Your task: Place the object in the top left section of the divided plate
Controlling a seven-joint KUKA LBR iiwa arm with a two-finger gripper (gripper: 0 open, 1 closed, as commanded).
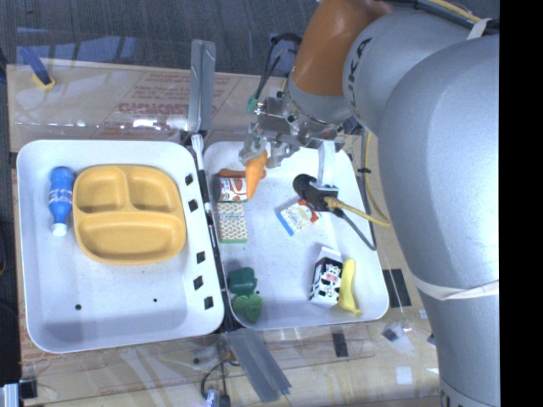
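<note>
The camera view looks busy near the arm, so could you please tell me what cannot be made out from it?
- The gripper, above the right white bin: whether it grips the orange carrot-shaped toy below it is too small and blurred to tell.
- The small carton beside the carrot: its label is too small to read.
- The right bin's far-right wall: hidden behind the grey arm.
</note>
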